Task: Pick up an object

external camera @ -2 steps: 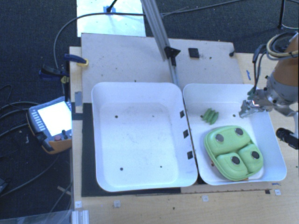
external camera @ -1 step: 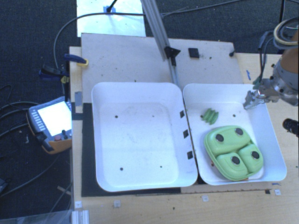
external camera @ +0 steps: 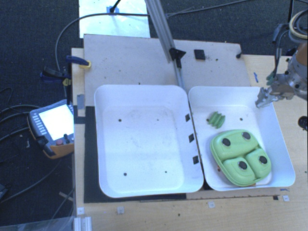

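A large light-green moulded piece (external camera: 240, 157) with three rounded lobes and dark spots lies in the right bin (external camera: 279, 129), toward its near right corner. A small ridged green piece (external camera: 216, 119) lies farther back in the same bin, near its left wall. My gripper (external camera: 265, 98) hangs over the right bin's far right rim, well apart from both green pieces, with nothing seen in it. The grey arm reaches in from the right edge.
The left bin (external camera: 108, 109) stands beside the right one, joined by black clips (external camera: 191, 137). A metal pole (external camera: 161, 25) slants over the back board. A teach pendant (external camera: 52, 128) and cables lie left of the bench.
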### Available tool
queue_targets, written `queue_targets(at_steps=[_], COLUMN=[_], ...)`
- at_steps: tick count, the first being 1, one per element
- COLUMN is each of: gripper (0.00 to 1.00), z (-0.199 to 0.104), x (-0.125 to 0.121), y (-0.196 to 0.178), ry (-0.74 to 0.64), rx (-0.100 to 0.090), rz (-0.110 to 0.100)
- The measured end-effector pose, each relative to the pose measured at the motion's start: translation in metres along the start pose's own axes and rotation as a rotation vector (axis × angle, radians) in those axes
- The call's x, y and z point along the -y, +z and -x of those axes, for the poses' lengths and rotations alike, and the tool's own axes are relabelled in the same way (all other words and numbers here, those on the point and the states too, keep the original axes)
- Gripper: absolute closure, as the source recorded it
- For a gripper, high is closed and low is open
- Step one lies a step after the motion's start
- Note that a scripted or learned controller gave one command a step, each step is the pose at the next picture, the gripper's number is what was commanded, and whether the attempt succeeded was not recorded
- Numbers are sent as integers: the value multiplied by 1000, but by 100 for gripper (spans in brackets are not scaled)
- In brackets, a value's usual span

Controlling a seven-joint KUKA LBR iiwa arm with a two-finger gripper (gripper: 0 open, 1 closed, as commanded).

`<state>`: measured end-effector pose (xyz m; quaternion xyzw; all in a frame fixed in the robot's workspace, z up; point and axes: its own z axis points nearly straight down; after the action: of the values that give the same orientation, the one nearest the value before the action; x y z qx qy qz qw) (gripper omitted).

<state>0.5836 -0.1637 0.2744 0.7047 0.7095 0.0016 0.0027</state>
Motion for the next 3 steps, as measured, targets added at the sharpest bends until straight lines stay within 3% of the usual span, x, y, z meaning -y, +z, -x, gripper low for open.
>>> queue_targets(at_steps=[3], gripper=[100], z=[-144], x=[16], y=[15], ry=[-3], rx=[-3], rz=[-5])
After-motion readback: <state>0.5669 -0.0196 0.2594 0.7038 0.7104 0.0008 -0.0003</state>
